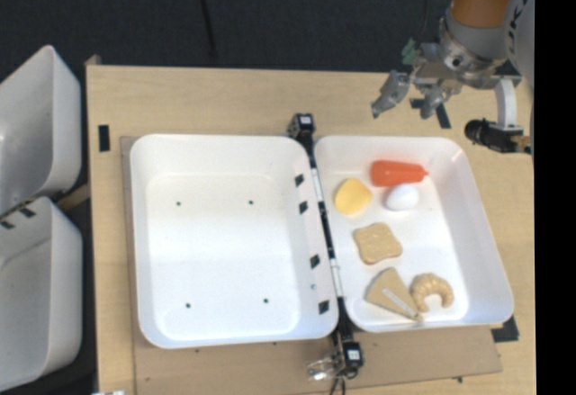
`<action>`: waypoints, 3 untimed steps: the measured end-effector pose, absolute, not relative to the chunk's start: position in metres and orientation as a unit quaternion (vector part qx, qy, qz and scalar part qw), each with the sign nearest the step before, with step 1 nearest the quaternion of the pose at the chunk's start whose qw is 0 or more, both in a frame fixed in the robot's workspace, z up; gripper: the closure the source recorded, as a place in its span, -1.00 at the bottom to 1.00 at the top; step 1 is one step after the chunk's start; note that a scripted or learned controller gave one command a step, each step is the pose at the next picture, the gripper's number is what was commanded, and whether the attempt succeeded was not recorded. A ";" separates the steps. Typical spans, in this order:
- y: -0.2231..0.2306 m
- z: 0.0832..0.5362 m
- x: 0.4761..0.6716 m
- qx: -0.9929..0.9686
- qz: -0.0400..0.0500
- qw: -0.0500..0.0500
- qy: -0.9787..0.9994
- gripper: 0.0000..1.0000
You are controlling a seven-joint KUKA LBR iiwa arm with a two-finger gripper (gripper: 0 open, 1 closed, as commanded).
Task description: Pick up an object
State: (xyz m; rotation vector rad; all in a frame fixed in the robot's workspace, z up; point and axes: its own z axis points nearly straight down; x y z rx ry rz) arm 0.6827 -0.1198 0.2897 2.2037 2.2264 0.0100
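The right bin [477, 231] holds several food items: an orange carrot [397, 172], a white egg [402, 197], a yellow lemon-like piece [353, 196], a slice of toast [376, 243], a wedge of cheese [389, 292] and a croissant [432, 291]. My gripper [409, 96] hangs high above the bench, behind the right bin's far edge. Its fingers are spread apart, and nothing sits between them.
The left bin [144, 231] lies beside the right one, joined along a black-clipped seam [319, 231]. White containers [36, 204] stand off the bench's left side. Bare wooden bench [225, 101] runs behind both bins.
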 end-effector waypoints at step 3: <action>-0.109 0.250 0.547 0.708 -0.003 -0.003 0.706 1.00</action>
